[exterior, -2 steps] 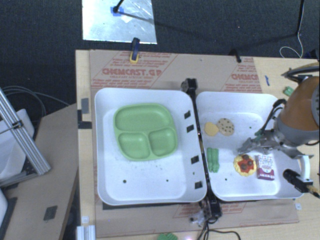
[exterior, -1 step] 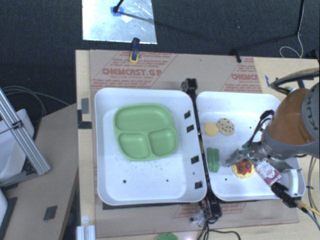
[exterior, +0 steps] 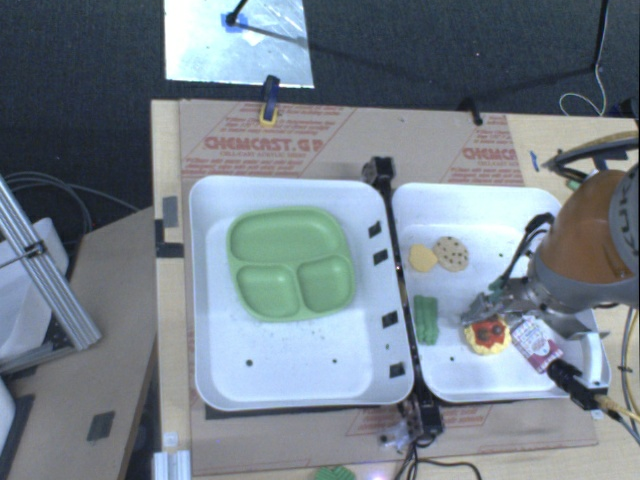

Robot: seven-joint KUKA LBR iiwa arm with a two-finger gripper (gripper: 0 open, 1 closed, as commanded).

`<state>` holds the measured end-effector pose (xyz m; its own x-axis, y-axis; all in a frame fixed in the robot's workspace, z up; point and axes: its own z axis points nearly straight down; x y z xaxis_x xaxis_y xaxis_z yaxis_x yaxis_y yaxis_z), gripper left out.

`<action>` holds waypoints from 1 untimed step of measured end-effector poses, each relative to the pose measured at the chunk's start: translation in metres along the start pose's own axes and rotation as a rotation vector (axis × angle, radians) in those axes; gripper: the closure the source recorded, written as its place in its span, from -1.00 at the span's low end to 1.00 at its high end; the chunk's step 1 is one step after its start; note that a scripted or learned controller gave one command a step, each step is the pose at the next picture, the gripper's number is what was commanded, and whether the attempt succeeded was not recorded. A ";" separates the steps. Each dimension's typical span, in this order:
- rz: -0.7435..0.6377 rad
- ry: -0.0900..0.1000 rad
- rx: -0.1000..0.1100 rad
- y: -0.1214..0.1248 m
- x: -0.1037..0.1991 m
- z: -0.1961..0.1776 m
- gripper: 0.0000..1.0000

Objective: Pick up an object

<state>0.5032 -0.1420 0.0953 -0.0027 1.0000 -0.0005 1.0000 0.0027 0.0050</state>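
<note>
Left bin (exterior: 215, 363): divided tray (exterior: 290, 263).
Right bin (exterior: 470, 383): cookie (exterior: 452, 253), pod (exterior: 426, 319), packet (exterior: 535, 344).

A pale green divided tray (exterior: 290, 263) sits in a white bin (exterior: 215, 368), while its white twin (exterior: 470, 208) holds a tan, dark-speckled cookie (exterior: 452, 253), a yellow piece (exterior: 423, 259), a green strip (exterior: 427, 319) and a red-and-yellow toy (exterior: 487, 336).
</note>
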 end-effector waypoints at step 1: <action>-0.013 0.003 -0.008 0.041 0.097 -0.095 1.00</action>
